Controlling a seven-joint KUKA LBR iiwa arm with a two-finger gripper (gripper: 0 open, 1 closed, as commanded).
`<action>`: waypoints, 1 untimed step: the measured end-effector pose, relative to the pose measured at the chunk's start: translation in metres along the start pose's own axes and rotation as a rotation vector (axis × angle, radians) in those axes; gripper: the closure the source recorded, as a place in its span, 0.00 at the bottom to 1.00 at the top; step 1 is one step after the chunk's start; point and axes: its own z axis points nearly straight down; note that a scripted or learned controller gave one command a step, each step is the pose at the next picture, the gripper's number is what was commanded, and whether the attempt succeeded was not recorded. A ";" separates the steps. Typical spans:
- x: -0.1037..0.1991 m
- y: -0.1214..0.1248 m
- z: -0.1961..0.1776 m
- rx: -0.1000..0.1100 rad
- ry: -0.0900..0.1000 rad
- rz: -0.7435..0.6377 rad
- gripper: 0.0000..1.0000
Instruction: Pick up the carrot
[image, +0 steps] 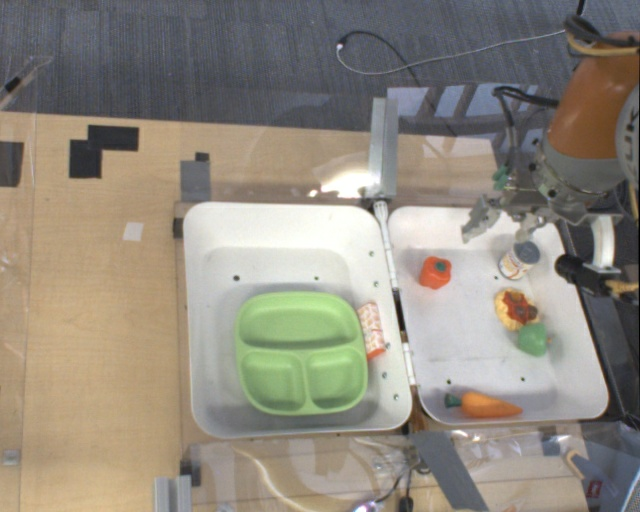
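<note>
The carrot (483, 405) lies near the front edge of the right bin (570, 400). The gripper (502, 222) hovers over the bin's far side, jaws spread, holding nothing.

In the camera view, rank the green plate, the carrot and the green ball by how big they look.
1. green plate
2. carrot
3. green ball

The orange carrot (487, 405), dark green at its left end, lies flat along the right bin's (590, 395) near wall.
</note>
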 end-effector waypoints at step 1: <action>0.001 0.002 -0.008 0.000 0.001 -0.006 1.00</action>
